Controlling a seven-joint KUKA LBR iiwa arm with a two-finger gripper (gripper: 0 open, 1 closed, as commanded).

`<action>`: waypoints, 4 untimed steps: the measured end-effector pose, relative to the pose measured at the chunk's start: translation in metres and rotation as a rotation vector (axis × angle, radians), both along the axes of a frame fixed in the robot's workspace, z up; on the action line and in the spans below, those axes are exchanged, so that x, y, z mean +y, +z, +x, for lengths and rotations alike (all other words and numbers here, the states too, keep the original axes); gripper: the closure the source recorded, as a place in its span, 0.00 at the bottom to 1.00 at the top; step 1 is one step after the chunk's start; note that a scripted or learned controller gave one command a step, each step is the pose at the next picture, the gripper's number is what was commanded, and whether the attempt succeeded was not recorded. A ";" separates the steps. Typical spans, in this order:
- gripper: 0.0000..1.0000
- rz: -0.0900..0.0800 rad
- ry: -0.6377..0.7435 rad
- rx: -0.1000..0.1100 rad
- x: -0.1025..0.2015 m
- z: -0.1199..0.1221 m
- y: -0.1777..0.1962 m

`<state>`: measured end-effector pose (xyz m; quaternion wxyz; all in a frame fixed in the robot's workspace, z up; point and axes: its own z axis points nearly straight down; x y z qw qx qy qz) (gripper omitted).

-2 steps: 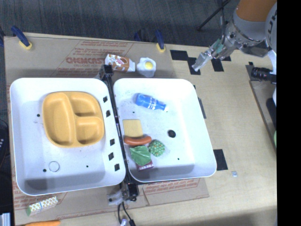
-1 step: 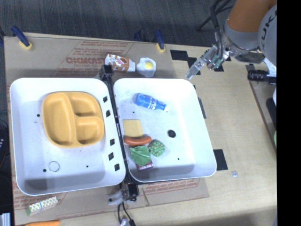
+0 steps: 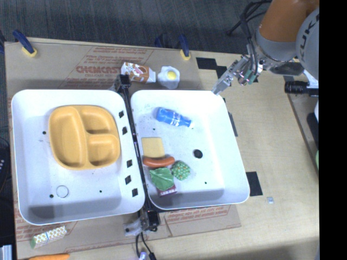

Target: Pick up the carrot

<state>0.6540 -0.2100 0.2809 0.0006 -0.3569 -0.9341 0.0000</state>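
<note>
two shallow white bins side by side on the worktop (image 3: 271, 140), left bin (image 3: 24, 145) and right bin (image 3: 227, 161). in the left bin, a yellow divided tray (image 3: 84, 136). in the right bin, a blue bottle (image 3: 173, 117) lying toward the far side, a tan block (image 3: 152, 146) near the dividing wall, and just below it, touching its near edge, the carrot (image 3: 158, 161), lying roughly crosswise as an orange-red stick. beside the carrot's near side, a green leafy piece (image 3: 161, 178) and a green knobbly ball (image 3: 181, 170); farther right, a small dark disc (image 3: 197, 154). beyond the bins, a brown-and-white packet (image 3: 134, 72) and a white cup with yellow inside (image 3: 169, 76). hand (image 3: 225, 83) hanging over the right bin's far right corner, well apart from the carrot, nothing between its prongs; released or clenched, cannot tell.
</note>
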 end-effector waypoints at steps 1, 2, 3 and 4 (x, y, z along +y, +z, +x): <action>1.00 -0.001 0.003 -0.002 0.001 0.001 0.011; 1.00 -0.001 0.306 -0.001 0.000 -0.010 0.026; 1.00 -0.003 0.307 -0.002 0.000 -0.009 0.037; 1.00 -0.006 0.309 -0.005 0.000 -0.009 0.048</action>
